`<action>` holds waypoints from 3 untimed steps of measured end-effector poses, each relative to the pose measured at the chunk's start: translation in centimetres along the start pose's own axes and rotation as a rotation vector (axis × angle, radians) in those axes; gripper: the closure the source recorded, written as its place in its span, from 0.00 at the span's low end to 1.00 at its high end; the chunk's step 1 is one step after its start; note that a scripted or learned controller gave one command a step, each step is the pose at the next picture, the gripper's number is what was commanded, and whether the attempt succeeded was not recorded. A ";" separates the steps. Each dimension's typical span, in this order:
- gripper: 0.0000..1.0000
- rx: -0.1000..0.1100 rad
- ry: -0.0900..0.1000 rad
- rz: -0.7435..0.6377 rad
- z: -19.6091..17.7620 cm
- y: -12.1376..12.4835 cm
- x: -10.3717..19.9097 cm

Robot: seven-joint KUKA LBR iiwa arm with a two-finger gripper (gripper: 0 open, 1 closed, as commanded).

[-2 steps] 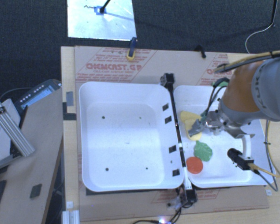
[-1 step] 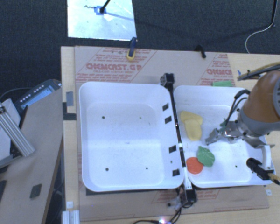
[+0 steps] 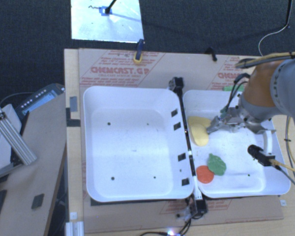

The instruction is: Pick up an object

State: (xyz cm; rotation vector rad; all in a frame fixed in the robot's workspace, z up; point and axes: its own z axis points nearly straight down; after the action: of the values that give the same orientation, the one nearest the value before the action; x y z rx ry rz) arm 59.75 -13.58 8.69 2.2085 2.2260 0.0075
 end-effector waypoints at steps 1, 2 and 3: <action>0.00 0.015 0.003 0.009 0.3 -9.4 1.1; 1.00 0.005 0.001 0.006 -0.9 -8.9 1.1; 1.00 -0.014 0.001 -0.004 -18.1 -5.1 6.4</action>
State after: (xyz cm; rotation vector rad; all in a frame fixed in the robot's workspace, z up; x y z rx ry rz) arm 54.45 -7.17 26.73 2.1976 2.2234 0.0236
